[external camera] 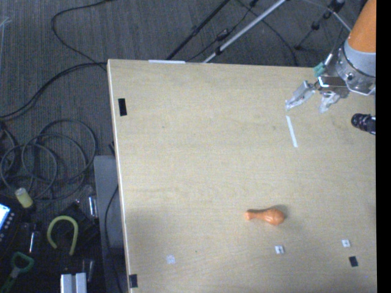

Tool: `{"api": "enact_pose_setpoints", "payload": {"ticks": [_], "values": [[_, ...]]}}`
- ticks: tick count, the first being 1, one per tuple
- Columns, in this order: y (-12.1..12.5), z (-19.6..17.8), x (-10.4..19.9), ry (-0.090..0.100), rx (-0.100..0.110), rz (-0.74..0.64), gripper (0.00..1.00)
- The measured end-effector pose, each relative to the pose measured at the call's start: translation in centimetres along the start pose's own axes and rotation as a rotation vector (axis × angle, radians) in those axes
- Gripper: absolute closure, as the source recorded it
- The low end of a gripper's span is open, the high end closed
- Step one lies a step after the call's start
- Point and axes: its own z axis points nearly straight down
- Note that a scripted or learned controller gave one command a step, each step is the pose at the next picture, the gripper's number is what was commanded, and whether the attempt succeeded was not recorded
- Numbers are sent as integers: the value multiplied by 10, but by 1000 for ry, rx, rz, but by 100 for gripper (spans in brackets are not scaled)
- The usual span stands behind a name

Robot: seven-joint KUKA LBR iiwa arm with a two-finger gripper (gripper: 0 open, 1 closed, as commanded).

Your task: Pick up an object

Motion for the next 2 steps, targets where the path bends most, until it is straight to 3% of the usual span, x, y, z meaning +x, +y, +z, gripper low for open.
{"api": "enact_pose_setpoints", "payload": {"ticks": [1, 2], "values": [[17, 93, -11, -4, 2, 42, 0], [18, 143, 1, -3, 0, -199, 0]]}}
